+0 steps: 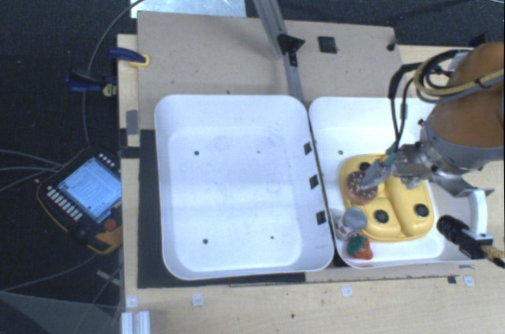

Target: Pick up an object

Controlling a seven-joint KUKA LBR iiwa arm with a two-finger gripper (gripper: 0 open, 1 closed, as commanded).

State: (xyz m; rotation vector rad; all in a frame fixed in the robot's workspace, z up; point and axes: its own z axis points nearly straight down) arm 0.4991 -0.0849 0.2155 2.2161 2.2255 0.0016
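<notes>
Gripper (384,169) low over yellow toy (390,202) in right bin (331,119), near brown disc (359,184); grip state unclear; toy likely light, rigid, slippery plastic; pinch raised edge; small bits (355,234) beside

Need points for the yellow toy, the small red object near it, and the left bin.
yellow toy (394,210), camera view, on its top face between the dark holes.
small red object (360,247), camera view, on its red body.
left bin (237,167), camera view, on its bare floor.
</notes>
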